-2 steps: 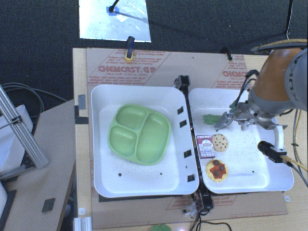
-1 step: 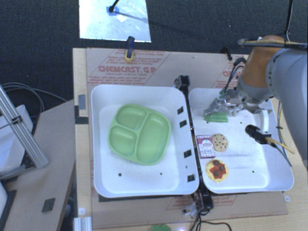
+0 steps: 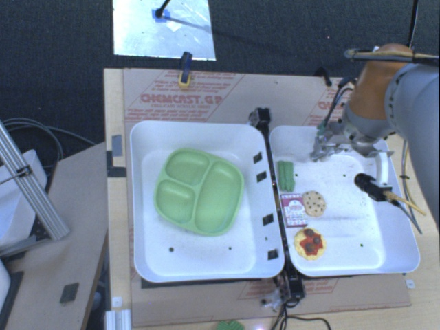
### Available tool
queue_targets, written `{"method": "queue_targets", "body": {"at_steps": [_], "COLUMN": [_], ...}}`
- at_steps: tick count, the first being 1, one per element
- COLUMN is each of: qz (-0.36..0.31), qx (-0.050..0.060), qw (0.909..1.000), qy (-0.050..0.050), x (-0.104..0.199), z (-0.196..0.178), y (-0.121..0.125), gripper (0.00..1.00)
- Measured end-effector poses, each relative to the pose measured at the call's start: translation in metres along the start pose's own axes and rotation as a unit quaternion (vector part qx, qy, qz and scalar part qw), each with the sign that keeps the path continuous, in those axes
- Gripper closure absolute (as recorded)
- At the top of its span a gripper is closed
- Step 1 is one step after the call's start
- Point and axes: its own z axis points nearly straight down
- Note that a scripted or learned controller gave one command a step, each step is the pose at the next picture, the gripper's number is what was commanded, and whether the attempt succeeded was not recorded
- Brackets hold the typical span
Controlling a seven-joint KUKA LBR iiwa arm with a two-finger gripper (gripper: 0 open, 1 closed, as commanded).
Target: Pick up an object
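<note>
From where I stand, the tabletop (image 3: 115, 239) carries the two white bins side by side, and nothing has been lifted from either yet. The left bin (image 3: 148, 253) holds a single large thing, a green divided plate (image 3: 199, 191), lying flat near its middle. The right bin (image 3: 357, 249) holds the small things, all grouped toward its left side. The grey arm (image 3: 412, 95) reaches in from the right and brings the tool (image 3: 322, 148) low over the far part of the right bin, above bare white floor. I cannot tell whether the tool is apart or together, and I see nothing carried in it.

Of the small things, a green strip (image 3: 286, 175) lies along the bin's left wall, nearest the tool but clearly apart from it. A printed card (image 3: 294, 210) lies just below the strip, and a little pizza (image 3: 310, 243) sits nearer the front. A cookie (image 3: 314, 203) rests just beside the card.

By my reckoning the task is only at the approach. Choosing one piece, getting over it, gripping and raising it are all left to do.
</note>
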Motion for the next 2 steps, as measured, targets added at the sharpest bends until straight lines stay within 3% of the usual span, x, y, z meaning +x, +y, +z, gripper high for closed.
{"method": "queue_targets", "body": {"at_steps": [1,2], "qz": [0.005,-0.003], "qx": [0.013,0.007], "qw": [0.9999,1.0], "qy": [0.001,0.003], "x": [-0.005,0.094], "z": [0.019,-0.089], "y": [-0.087,-0.098], "gripper": [1.0,1.0]}}
